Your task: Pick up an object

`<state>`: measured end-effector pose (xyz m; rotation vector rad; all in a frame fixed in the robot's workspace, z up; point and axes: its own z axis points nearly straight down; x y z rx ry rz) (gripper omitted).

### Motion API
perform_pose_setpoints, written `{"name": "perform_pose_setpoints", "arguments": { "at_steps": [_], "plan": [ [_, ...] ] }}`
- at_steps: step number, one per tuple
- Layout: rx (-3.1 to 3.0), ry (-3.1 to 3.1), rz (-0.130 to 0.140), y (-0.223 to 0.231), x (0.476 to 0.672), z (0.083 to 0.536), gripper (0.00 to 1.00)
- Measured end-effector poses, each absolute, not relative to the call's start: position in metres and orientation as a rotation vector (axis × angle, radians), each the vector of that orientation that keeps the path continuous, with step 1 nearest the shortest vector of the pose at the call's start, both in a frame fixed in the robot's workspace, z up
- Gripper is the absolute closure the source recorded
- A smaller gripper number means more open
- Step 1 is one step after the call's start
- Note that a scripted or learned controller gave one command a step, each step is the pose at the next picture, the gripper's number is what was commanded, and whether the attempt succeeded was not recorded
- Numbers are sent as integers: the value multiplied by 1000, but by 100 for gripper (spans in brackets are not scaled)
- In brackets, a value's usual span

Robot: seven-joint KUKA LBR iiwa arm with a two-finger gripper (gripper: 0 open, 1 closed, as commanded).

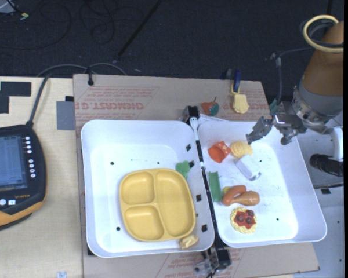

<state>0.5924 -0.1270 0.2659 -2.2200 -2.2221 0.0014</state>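
My gripper (272,134) hangs over the far edge of the right bin (290,172). Its two dark fingers are spread apart, so it is open, and nothing sits between them. Just below and left of it lie a yellow corn-like piece (240,149) and a red piece (219,152). Nearer the front are a white-grey cylinder (247,168), a green stick (213,185), an orange-red sausage pair (241,196) and a small round pizza (244,219).
The left bin (104,155) holds a yellow divided plate (156,204), a small green piece (182,169) and a tan bit (188,241) at its front rim. Behind the bins lie a red-green toy (209,106) and a yellow-blue item (239,100). A tablet pendant (11,167) rests far left.
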Motion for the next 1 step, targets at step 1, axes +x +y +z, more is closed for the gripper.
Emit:
{"name": "perform_pose_setpoints", "arguments": {
  "at_steps": [1],
  "plan": [
    [-2229, -2232, -15, -114, 546, 452, 0]
  ]
}}
